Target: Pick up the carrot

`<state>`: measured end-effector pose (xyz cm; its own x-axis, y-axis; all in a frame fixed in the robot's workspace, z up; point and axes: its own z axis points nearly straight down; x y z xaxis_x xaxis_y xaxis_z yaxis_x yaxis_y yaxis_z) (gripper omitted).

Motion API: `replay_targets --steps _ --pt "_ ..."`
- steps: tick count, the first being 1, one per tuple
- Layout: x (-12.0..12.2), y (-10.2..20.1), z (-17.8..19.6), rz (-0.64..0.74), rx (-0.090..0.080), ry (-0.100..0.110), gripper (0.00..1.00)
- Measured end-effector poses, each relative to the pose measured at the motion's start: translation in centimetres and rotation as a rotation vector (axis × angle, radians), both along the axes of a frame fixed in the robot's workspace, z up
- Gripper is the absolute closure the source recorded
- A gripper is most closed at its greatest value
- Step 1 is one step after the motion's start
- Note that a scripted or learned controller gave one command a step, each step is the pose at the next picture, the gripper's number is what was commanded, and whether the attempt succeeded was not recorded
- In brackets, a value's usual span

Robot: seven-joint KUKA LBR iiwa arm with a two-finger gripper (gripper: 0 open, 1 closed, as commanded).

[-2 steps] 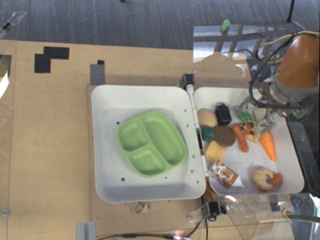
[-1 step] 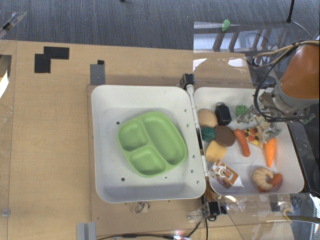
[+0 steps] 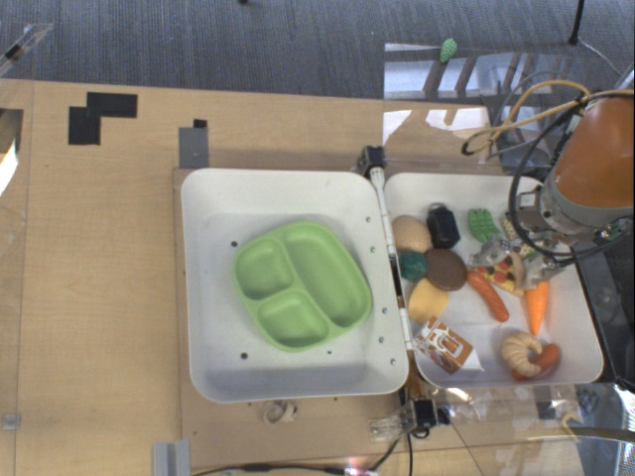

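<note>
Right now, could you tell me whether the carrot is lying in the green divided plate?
No, the carrot lies in the right bin near the arm, while the green divided plate sits in the left bin.

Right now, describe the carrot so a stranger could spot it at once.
Look in the right-hand white bin, the crowded one beside the bin with the green plate. Near its right wall, just below the gripper, lies the carrot: a short orange cone, point down. The orange-red sausage to its left is longer, rounded and slanted.
</note>
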<state>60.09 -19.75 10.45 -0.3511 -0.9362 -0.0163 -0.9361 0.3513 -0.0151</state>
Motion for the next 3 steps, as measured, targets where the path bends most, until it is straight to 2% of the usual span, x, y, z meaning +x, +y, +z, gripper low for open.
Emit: replay_targets --steps 1,2,3 --pt "-0.7 0.5 -0.2 0.232 -0.004 -0.014 0.00" --pt "-1.3 1.1 -0.5 0.735 -0.001 -0.013 0.00" --pt "-3.1 1.6 -0.5 0.816 -0.022 -0.027 0.00"
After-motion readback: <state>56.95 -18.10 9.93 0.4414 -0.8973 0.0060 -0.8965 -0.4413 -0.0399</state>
